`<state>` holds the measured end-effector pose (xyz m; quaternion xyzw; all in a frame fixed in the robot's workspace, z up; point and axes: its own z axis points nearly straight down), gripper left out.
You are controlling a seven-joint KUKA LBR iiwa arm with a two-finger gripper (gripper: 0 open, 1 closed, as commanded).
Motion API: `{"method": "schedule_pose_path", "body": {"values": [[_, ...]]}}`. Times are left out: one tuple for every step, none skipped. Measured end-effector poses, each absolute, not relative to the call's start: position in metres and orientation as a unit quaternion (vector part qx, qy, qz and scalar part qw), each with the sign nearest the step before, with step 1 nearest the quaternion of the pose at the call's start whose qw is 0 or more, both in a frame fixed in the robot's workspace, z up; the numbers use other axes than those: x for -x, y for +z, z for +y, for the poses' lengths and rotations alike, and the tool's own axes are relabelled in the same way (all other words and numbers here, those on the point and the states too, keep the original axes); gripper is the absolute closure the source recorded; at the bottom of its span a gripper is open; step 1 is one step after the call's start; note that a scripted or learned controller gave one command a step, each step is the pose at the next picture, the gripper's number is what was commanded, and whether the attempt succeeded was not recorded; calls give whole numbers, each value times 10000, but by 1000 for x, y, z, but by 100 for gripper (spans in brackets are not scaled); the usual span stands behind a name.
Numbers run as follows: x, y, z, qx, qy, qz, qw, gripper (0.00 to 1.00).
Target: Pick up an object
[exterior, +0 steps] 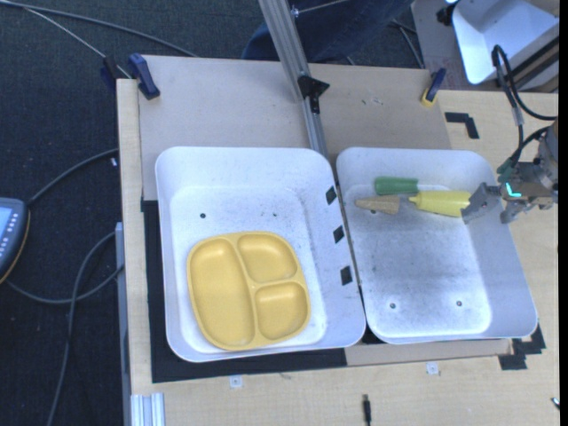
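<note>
Under and to the left of the pincer (pixel 497 204) lies a pale wooden bench (pixel 231 105), the biggest thing here, set on a dark carpeted floor (pixel 53 105) strewn with thin cables. A slanted metal rail (pixel 288 38) crosses the bench's far side, and blue clamps (pixel 142 74) grip its far corners. Two shallow white bins sit side by side on the bench. The left bin (pixel 240 171), well away from the pincer, holds a yellow plate (pixel 248 287) with three compartments, lying flat in its near half. The right bin (pixel 435 282) is speckled with grey scuffs, and the pincer hangs over its far right rim. Just beside the pincer, to its left, lies a yellow object (pixel 439 203), elongated and smooth; whether it touches the pincer cannot be told. Beyond it sit a short green cylinder (pixel 396 185) and a small tan wooden piece (pixel 380 205), close together. Whether the pincer is spread or pressed together cannot be told.
</note>
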<state>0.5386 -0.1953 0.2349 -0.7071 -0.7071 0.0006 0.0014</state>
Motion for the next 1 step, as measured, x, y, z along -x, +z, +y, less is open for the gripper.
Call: {"method": "schedule_pose_path", "body": {"values": [[-539,236,-195,7069,1,-7073,5,0]]}}
